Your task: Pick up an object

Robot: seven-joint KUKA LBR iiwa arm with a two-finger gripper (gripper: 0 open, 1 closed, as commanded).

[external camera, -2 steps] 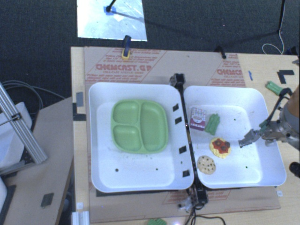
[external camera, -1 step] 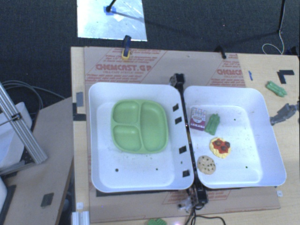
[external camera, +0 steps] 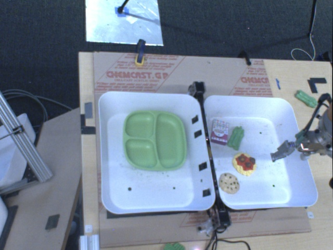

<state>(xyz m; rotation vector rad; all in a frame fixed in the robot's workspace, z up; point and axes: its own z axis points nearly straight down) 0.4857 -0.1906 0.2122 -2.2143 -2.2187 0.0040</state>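
The right bin holds several small objects on its left side: a pink and white carton, a green toy vegetable, a yellow and red toy pizza and a round cookie. My gripper reaches in from the right edge and hangs over the bin's right half. It sits roughly 70 pixels right of the pizza. Nothing shows between its fingers.
The left bin holds a green divided plate. A black divider runs between the two bins. A green object lies on the bench beyond the right bin's far right corner.
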